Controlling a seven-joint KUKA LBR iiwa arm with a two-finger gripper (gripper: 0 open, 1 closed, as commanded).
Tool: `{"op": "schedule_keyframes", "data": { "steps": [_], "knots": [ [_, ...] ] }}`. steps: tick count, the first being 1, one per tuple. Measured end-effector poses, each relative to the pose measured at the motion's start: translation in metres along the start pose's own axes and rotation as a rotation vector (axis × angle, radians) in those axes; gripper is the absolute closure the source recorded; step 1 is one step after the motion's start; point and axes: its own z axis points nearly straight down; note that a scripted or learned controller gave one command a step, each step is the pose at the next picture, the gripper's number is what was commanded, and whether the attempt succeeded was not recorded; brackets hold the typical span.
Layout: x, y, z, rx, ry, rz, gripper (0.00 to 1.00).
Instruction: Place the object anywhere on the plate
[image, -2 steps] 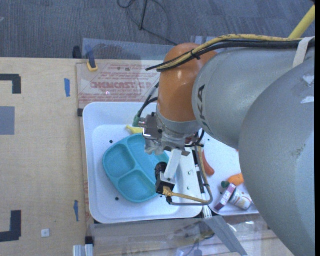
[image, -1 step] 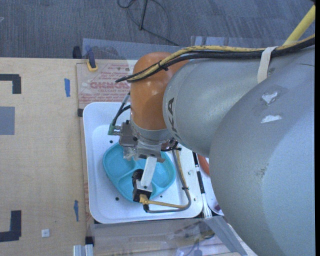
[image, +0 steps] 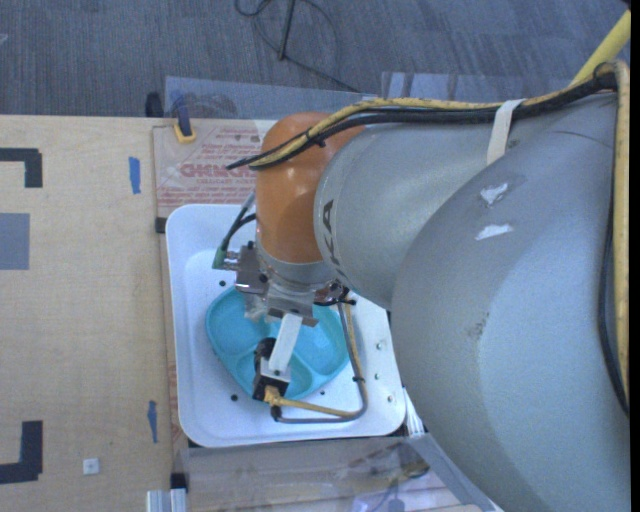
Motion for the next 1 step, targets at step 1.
{"op": "schedule_keyframes", "data": {
  "steps": [1],
  "knots": [
    [-0.0543,-0.0377,-0.0189,0.002,0.001,0.180,1.00]
  ]
}}
